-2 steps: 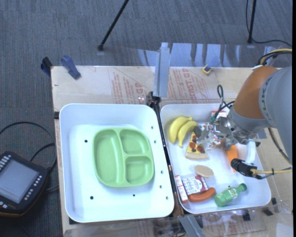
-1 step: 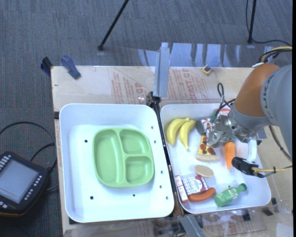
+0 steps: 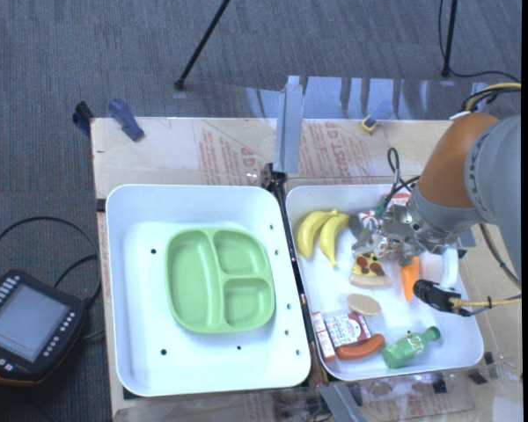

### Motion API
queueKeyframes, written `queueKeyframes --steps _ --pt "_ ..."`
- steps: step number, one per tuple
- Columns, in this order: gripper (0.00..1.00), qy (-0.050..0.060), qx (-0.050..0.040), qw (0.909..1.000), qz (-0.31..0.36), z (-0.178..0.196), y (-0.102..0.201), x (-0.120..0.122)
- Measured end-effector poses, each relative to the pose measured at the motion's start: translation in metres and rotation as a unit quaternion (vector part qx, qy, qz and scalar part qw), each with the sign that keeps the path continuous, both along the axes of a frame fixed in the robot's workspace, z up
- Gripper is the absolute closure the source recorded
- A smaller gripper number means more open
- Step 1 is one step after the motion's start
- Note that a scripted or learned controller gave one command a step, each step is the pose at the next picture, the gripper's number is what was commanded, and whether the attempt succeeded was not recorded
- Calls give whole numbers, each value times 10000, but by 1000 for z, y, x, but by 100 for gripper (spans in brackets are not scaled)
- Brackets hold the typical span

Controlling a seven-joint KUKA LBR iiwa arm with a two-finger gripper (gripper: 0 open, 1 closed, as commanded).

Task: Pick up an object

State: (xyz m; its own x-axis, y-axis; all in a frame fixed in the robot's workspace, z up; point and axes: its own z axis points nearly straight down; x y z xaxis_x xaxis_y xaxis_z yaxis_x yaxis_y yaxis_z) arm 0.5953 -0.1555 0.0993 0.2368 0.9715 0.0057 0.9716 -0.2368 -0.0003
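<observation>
Camera view: gripper low in the right bin, near its far edge, just above the toy pizza slice. Wrist clutter and cabling hide the tips; cannot tell how they stand, and nothing is visibly held. The arm's grey body and orange band cover the bin's far right corner, so whatever lies under them is hidden.

Nearest candidates: the pizza slice directly below the gripper, and the banana bunch just beside it toward the bin's left wall. An orange carrot stands beside the pizza on the right, partly under the wrist. Judging by position, the pizza or the bananas look like the target; which one, unclear.

Further toward the near edge: a tan oval piece, a small red-and-white packet by the left wall, a sausage and a green bottle lying on its side. These sit loosely scattered, most apart from each other, likely so a blind grasp has room around each piece.

Left bin carries a green divided plate, lying flat in the middle, probably a drop spot. Teach pendant rests on the floor off the bench's left edge.
</observation>
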Motion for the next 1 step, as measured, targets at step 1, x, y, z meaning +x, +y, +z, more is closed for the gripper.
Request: queueKeyframes --steps 1 --pt "0 -45 101 9981 604 -6 -27 -29"
